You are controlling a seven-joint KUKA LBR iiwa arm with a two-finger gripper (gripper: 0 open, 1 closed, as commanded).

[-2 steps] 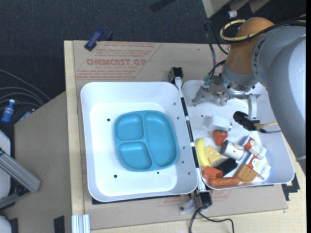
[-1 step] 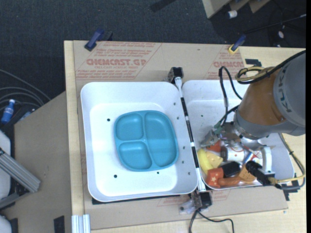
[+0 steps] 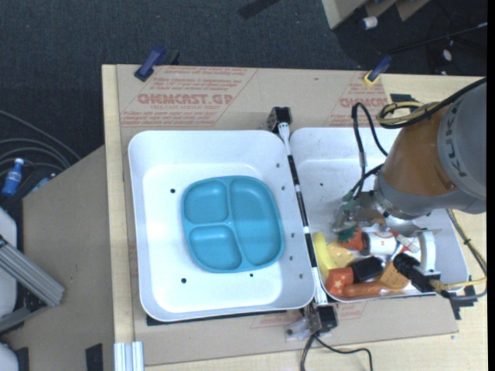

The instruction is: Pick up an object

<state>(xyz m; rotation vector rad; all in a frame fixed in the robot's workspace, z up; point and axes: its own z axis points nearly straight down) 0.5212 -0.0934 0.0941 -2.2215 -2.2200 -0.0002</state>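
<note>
Gripper: we see the gripper (image 3: 357,224) low in the right bin, at the lower right of the frame, its metal and black parts down among a pile of small objects; we cannot tell how it stands or whether anything is caught in it.
Arm: we follow the arm (image 3: 433,161) up and to the right from there, with the orange band just above the wrist and a grey body reaching the right edge of the frame; black cables loop along its upper left side.
Objects: we find the small objects (image 3: 363,273) heaped in the lower part of the right bin, just below and beside the gripper. Among them we make out a yellow piece at the left, a red-orange one along the bottom, a dark block in the middle and a tan piece to the right; they touch and overlap one another.
Right bin: we see the right bin (image 3: 325,149) as white and shallow, its upper left part bare.
Left bin: we see the left bin (image 3: 155,161) just beside it, filling the centre left of the frame.
Tray: we note a blue divided tray (image 3: 232,222) lying flat in the middle of the left bin, well apart from the gripper.
Bench: we see both bins resting on a brown board (image 3: 186,95) with red print in the upper part of the frame.
</note>
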